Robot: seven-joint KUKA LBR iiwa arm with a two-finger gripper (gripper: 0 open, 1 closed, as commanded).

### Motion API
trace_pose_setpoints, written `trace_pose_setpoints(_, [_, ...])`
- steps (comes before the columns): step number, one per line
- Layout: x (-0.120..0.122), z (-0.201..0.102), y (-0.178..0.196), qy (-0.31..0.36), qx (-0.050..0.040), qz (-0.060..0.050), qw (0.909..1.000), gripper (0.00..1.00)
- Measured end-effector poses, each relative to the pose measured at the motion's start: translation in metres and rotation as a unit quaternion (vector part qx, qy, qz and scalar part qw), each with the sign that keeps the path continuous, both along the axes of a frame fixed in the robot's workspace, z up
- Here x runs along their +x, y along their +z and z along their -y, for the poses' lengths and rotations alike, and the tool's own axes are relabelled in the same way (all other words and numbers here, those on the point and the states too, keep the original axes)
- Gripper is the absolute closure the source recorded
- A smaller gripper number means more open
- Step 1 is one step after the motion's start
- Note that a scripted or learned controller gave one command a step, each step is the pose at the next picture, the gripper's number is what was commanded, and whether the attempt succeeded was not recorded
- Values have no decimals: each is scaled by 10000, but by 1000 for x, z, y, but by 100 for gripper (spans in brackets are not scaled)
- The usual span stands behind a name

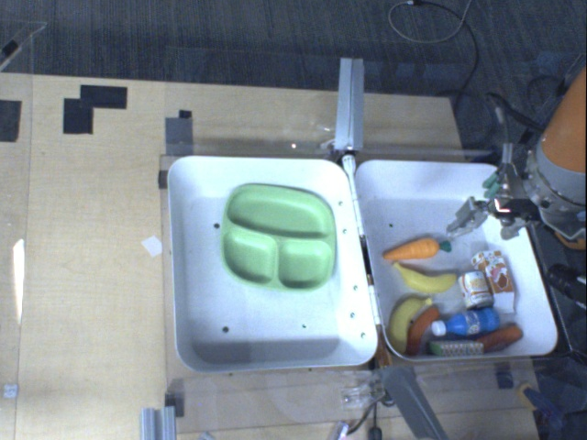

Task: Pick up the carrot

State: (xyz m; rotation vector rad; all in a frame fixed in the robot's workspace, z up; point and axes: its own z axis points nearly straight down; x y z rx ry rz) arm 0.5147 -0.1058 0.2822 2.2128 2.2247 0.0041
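Setting: pale wooden surface [83, 273] with dark carpet beyond its far edge, a cable lying on the carpet, and two shallow white bins side by side near the surface's right end.

Left bin [197, 328]: holds one green divided tray [278, 235], set towards the far half of the bin; its compartments look bare.

Right bin [404, 186]: holds the clutter, all gathered in its near half.

Carrot [413, 249]: orange, with a small green tip pointing to the bin's right wall; it lies flat around the middle of the right bin, on the far edge of the pile and just beyond a yellow banana [426, 280].

Other contents: a second, greenish banana [404, 317] by the near left corner, a brown sausage [423, 326] touching it, a small bottle with a blue label [470, 324], a little can [475, 289], a small carton [496, 270] and another brown piece [500, 338] along the near wall.

Arm: reaches in over the right bin's far right corner.

Claw [470, 216]: hangs above bare bin floor, near the carrot's green tip but apart from it; the fingers look spread and released, with nothing between them.

Step in hand: the approach, as I judge it; the carrot is not yet gripped.

Next move: shift towards the bin's left wall until centred over the carrot's body, then descend with the fingers straddling its narrow width.

Risk: the banana lies close on the near side, so a finger could catch it.
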Motion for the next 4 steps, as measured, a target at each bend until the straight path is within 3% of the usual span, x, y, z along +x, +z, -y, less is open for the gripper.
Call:
trace_pose_setpoints(1, [42, -2, -150, -768, 6, -12, 9970, 0])
trace_pose_setpoints(2, [60, 8, -192, 1136, -10, 45, 9935, 0])
trace_pose_setpoints(3, [62, 5, -180, 1153, -1, 78, 9933, 100])
trace_pose_setpoints(4, [69, -55, -96, 1962, -8, 16, 9806, 100])
